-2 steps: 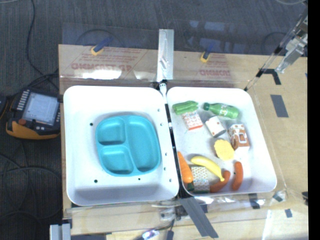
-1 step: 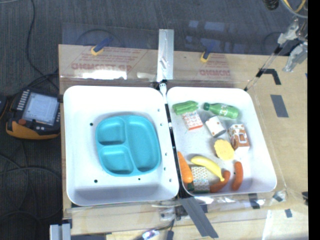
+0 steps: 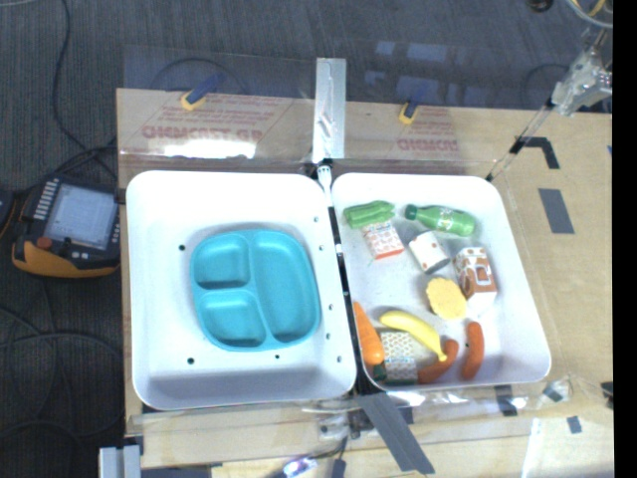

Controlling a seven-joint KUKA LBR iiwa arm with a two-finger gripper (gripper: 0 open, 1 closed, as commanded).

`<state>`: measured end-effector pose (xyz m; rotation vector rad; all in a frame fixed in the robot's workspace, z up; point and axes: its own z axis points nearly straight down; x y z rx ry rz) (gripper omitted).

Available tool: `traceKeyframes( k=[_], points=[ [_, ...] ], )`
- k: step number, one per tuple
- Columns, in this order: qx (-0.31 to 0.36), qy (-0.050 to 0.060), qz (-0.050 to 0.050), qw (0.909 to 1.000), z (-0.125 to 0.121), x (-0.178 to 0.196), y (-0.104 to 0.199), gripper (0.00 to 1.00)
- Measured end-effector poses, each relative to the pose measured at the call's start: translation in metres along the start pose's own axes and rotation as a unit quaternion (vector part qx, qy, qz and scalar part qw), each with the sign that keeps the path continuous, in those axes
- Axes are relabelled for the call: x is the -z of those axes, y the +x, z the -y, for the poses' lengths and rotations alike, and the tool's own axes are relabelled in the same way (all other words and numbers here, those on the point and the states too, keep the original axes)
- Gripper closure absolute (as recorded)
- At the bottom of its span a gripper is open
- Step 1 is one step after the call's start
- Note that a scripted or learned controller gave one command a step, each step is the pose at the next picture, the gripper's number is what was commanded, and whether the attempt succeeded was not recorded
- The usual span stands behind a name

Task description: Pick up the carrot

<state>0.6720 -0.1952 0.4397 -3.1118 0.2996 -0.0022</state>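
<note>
Carrot (image 3: 367,339) lies in right bin (image 3: 518,267), near-left corner, against the left wall, banana (image 3: 413,331) just beside; looks light, stiff, smooth toy plastic (probably slippery); grip mid-body across its width; gripper state cannot tell.

bright even overhead light, glare on the clear panel (image 3: 229,118) behind the bins, soft shadows, slight overall blur

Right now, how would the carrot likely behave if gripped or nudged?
The carrot looks like smooth moulded plastic: probably stiff, light, perhaps slippery. Its tapered round shape may roll. It lies against the right bin wall beside the banana, which leaves tight finger clearance.
</note>
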Motion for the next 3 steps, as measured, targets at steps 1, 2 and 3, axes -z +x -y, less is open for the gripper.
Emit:
traceKeyframes(
  k=[1,2,3],
  points=[
    [0.0,0.0,0.0,1.0,-0.0001,0.0,0.0,0.0],
    [0.003,0.004,0.0,1.0,0.0058,0.0075,0.0011,1.0],
    [0.002,0.004,0.0,1.0,0.0054,0.0076,0.001,0.0]
  ],
)
